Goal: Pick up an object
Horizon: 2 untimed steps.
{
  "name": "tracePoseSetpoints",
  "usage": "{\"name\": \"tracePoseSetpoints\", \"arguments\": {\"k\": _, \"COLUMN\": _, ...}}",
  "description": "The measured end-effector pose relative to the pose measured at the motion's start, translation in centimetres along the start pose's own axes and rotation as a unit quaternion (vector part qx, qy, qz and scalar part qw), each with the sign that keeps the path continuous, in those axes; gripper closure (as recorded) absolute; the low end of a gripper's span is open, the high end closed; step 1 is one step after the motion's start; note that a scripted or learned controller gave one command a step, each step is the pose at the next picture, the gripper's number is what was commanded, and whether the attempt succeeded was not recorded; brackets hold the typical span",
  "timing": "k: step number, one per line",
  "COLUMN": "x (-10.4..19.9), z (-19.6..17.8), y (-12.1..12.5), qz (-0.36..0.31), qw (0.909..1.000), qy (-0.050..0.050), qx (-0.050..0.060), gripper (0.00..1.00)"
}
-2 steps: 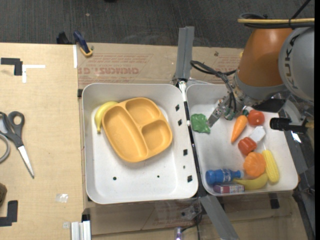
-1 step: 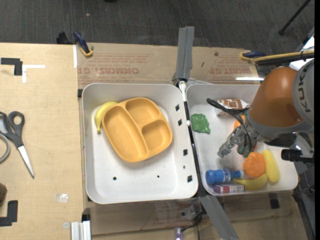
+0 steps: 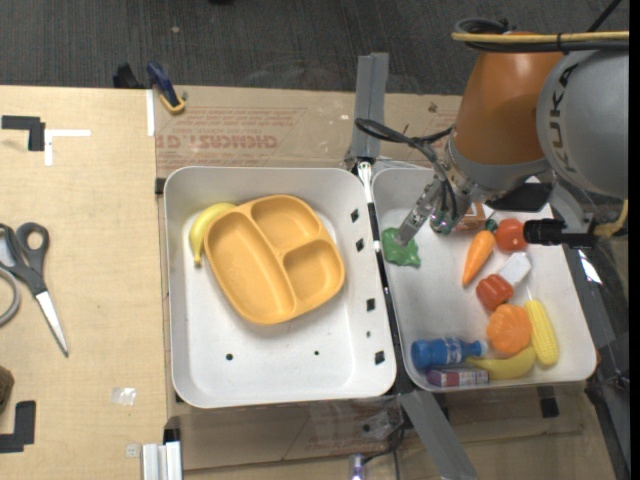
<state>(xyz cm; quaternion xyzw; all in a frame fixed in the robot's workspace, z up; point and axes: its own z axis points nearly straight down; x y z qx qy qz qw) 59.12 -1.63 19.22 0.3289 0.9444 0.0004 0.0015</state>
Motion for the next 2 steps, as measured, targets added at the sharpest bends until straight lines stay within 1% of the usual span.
{"name": "tracePoseSetpoints", "arguments": {"k": 1, "x": 0.6, "z": 7.5, "y": -10.4, "qz": -0.108, "qw": 0.9941, "qy": 0.001, "qx": 0.001, "gripper": 1.00}}
{"name": "tracePoseSetpoints", "arguments": {"k": 2, "x": 0.6, "z": 4.5, "y": -17.5, "qz": -0.145, "qw": 0.9894, "qy": 0.001, "qx": 0.000, "gripper": 1.00}}
